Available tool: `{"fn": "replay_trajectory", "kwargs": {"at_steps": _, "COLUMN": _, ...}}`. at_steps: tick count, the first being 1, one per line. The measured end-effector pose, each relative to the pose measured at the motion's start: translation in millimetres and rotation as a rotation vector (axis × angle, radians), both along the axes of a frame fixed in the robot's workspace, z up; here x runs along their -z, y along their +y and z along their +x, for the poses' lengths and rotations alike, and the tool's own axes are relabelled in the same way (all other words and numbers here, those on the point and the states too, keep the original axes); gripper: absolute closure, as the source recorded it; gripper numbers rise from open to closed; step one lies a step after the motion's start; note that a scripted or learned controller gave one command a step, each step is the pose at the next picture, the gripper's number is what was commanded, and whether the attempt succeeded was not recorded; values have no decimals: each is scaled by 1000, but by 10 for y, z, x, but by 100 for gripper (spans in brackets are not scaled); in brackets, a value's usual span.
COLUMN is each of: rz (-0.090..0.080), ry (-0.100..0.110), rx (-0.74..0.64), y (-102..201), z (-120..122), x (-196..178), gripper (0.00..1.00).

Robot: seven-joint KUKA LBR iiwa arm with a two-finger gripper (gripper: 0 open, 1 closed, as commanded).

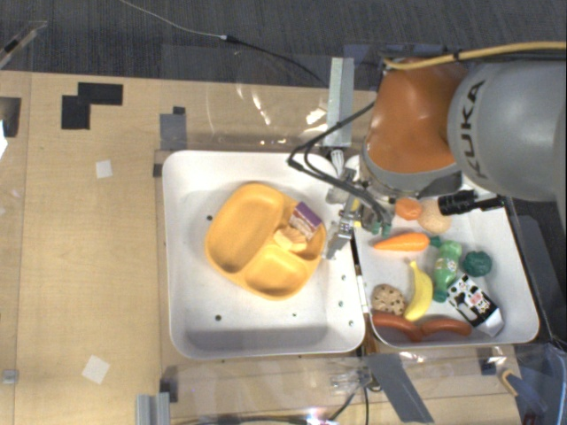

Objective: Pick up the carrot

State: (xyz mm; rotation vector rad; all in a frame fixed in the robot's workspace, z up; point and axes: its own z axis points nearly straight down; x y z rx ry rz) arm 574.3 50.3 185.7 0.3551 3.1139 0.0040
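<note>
We see the carrot (401, 243) lying flat in the right bin (523, 321), right of centre in the frame, with its tip pointing left toward the wall shared by the two bins. The end effector (354, 215) sits just above and left of the carrot, over that shared wall; we cannot tell its state, and nothing is visibly held. The arm (461, 118) enters from the upper right. Below the carrot lie a banana (419, 292), a cookie (388, 298) and a sausage (423, 328). To its right we see green toy vegetables (447, 261) and a small cow-patterned carton (471, 300). The left bin (190, 326) carries a yellow divided dish (252, 242) with a purple item (307, 217) at its right edge.
</note>
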Motion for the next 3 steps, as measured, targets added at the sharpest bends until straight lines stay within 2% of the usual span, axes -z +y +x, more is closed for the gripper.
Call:
{"fn": "replay_trajectory", "kwargs": {"at_steps": 1, "rz": 0, "ry": -4, "rx": 121, "y": -376, "z": 667, "x": -147, "gripper": 0}}
{"fn": "replay_trajectory", "kwargs": {"at_steps": 2, "rz": -2, "ry": 1, "rx": 61, "y": -885, "z": 225, "x": -6, "gripper": 0}}
{"fn": "replay_trajectory", "kwargs": {"at_steps": 3, "rz": -3, "ry": 3, "rx": -108, "y": -1354, "z": -49, "x": 580, "gripper": 0}}
